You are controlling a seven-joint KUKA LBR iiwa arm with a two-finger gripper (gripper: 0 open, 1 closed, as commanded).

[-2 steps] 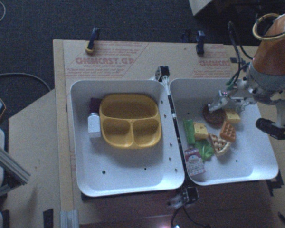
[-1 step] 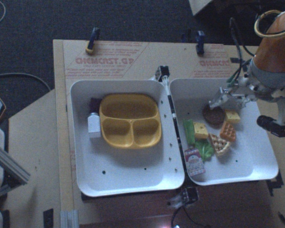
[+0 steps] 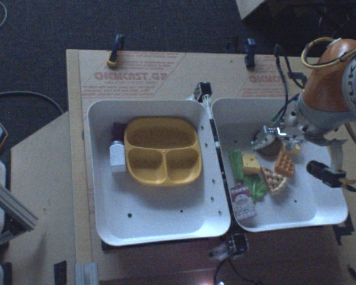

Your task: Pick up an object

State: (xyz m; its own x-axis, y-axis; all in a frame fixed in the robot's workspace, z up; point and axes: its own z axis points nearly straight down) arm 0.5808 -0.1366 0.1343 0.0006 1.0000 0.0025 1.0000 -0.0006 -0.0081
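Waffles (image 3: 280, 172), gridded, perhaps plastic

Left bin (image 3: 107, 212) white, black dots on its floor. In it: yellow divided tray (image 3: 163, 149); left of tray a small bottle (image 3: 117, 156), white with grey cap; dark purple thing (image 3: 118, 128) just above bottle. Right bin (image 3: 320, 209) white, right of tray: green piece (image 3: 236, 162), yellow block (image 3: 250, 162), orange-brown waffles (image 3: 285, 165), red-and-white packet (image 3: 243, 202), dark brown round item (image 3: 269, 148). Tabletop (image 3: 77, 177) tan with faded red lettering. Arm (image 3: 329, 88) grey, orange band.
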